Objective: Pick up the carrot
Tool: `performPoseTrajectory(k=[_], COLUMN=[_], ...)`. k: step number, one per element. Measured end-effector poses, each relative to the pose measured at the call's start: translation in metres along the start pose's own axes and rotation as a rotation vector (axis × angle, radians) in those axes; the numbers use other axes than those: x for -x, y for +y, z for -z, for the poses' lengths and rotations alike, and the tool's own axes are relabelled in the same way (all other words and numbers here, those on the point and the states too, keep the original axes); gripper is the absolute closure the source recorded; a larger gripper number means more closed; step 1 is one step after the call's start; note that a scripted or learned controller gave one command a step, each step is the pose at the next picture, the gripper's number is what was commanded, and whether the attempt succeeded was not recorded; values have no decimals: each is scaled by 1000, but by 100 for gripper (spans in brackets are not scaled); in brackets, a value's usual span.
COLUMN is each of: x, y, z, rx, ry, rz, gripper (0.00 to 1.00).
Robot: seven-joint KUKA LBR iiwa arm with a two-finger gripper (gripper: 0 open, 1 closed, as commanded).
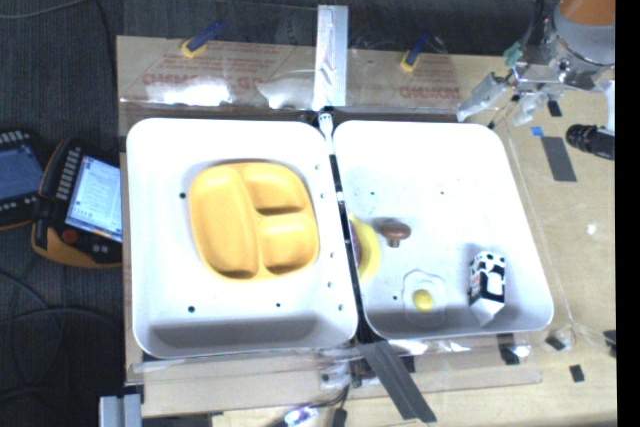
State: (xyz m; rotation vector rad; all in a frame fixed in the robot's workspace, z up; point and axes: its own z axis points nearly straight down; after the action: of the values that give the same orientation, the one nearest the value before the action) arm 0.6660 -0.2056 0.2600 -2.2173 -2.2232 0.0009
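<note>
My gripper (497, 108) hangs above the bench just past the far right corner of the right bin (520, 215), outside its rim. Its fingers stand apart with nothing between them. In the right bin lie a small brown piece (396, 233) near the middle, a yellow rounded piece (365, 250) against the left wall, a fried egg toy (423, 295) and a black-and-white milk carton (487, 280) near the front. None of these has a clear carrot shape from here.
The left bin (160, 215) holds a yellow divided plate (255, 218). A raised divider (340, 215) separates the bins. Clear plastic sheeting with clips lies behind them. A pendant and tablet rest off the bench at the left.
</note>
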Motion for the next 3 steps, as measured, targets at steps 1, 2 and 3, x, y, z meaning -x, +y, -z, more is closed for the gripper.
performPoseTrajectory(k=[1, 2, 3], x=[12, -58, -49], y=[-16, -74, -57], z=[-140, -170, -138], rx=[-2, 11, 0], ry=[1, -6, -1], rz=[106, 201, 128], gripper=[0, 0, 0])
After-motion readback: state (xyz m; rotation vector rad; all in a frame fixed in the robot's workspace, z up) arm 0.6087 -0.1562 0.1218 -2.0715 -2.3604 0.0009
